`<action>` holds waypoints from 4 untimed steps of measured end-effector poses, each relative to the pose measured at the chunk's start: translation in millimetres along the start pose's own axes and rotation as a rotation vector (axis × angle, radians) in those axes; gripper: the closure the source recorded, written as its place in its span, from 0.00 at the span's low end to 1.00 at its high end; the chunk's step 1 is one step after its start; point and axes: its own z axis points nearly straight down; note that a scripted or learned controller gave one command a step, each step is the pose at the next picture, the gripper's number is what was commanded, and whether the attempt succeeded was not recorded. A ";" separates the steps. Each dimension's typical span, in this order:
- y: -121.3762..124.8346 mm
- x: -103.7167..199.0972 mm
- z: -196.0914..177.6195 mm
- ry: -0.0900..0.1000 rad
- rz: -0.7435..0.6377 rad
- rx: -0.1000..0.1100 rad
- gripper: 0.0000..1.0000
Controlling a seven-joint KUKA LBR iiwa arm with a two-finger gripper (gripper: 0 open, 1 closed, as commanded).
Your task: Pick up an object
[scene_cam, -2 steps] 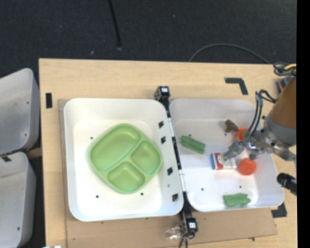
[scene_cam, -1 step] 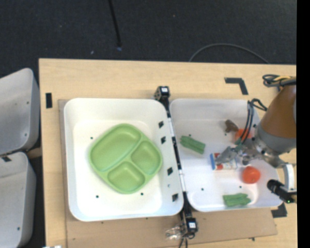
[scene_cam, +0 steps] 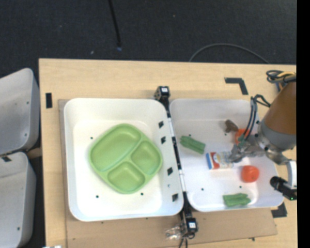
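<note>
1. The gripper [scene_cam: 236,155] is low in the right bin [scene_cam: 196,198], its tip just right of a small red, white and blue box [scene_cam: 213,160]. I cannot tell whether the claw is open, closed or gripping anything; the tip is too blurred.
2. The box lies near the middle of the right bin, beside the gripper's tip, possibly touching it.
3. An orange ball [scene_cam: 250,173] sits just below and to the right of the gripper.
4. A green block [scene_cam: 192,144] lies left of the box, toward the bin's left wall.
5. Another green piece [scene_cam: 235,200] lies near the bin's front edge.
6. A small brown thing [scene_cam: 230,125] sits toward the back of the bin, with a bit of orange [scene_cam: 241,134] just beside it.
7. The arm [scene_cam: 280,119] comes in from the right over the bin's right edge.
8. The left bin [scene_cam: 77,200] holds a green three-part tray [scene_cam: 125,158].
9. Both bins stand on a wooden bench [scene_cam: 108,76].
</note>
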 end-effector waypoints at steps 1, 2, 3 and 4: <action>9.6 -4.7 -59.5 0.001 -0.010 0.006 1.00; 4.8 -0.8 -108.4 0.001 -0.011 0.005 1.00; 6.3 -2.2 -136.4 0.002 -0.013 0.007 1.00; 1.7 47.6 -125.4 0.004 -0.012 0.011 1.00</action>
